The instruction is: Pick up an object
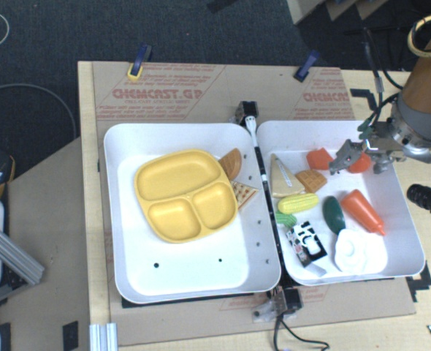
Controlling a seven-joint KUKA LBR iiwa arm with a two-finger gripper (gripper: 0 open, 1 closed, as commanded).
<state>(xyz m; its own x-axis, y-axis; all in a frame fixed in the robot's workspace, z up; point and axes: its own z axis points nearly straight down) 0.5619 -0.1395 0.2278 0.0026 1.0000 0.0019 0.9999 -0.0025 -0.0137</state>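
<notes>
Two bins (128, 218): shallow, white, side by side on the bench; left and right.
Right bin, near edge: one white egg-shaped piece (354, 251); one black-and-white card (305, 241) beside the inner wall.
Right bin, middle: one orange carrot (363, 209), tilted; one dark green vegetable (334, 213) just beside it; one yellow corn cob (296, 203).
Right bin, far half: one pale wedge (279, 174); one tan cracker (311, 180); one red-orange piece (319, 159); a second red-orange piece (360, 163) under the gripper.
Left bin: one yellow three-compartment tray (185, 194); one brown piece (231, 164) at its far right corner; one waffle square (243, 194) touching its right rim.
Gripper (363, 156): over the right bin's far right area, fingers apart, nothing seen clamped between them.
</notes>
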